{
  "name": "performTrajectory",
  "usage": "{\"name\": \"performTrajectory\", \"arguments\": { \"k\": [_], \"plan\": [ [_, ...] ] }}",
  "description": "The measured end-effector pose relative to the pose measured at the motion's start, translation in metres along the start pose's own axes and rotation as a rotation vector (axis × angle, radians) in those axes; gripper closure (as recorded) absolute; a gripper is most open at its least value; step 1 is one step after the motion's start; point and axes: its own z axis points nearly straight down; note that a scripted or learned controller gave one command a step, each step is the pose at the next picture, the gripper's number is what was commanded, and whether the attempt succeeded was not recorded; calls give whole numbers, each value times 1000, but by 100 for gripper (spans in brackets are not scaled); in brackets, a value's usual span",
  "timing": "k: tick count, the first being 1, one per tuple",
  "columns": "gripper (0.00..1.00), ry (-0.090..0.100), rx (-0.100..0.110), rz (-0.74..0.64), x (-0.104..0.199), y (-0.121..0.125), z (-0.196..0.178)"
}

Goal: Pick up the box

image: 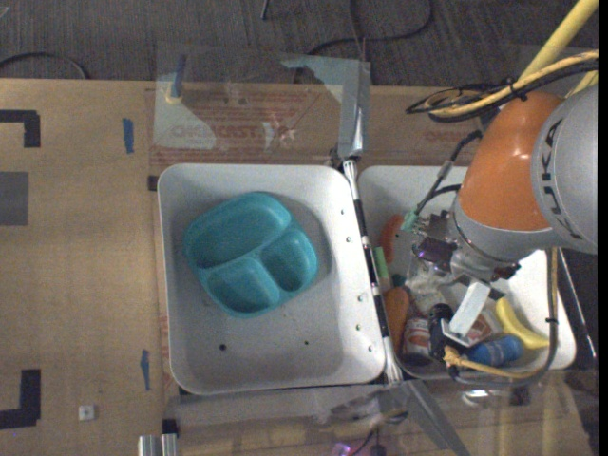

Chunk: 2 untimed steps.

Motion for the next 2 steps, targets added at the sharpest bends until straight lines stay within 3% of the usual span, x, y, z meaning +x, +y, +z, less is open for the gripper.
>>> {"name": "performTrajectory", "arguments": {
  "k": [1,2],
  "plan": [
    [100,0,4,31,-45,16,43],
    [100,-1,5,31,-45,17,34]
  ]
}}
